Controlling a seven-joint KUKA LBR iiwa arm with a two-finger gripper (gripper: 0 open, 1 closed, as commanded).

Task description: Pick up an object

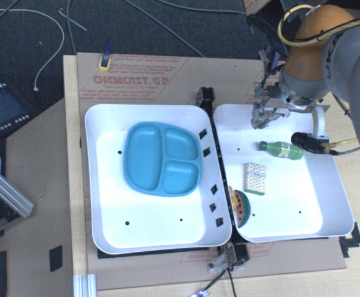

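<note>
Camera view: grey arm with orange band enters from right; end effector (pixel 268 117) hovers over the far edge of the right shallow white bin (pixel 328 203); whether it is spread or pressed together cannot be told, nothing seen in it. Green plastic bottle (pixel 282 149) lies on its side just beside it. Small patterned packet (pixel 255 178) mid-bin. Round green-orange object (pixel 240 207) against the bin's left wall. Left white bin (pixel 106 197) holds a blue divided plastic tray (pixel 162 158). Both on the cardboard-topped table (pixel 149 73).
</note>
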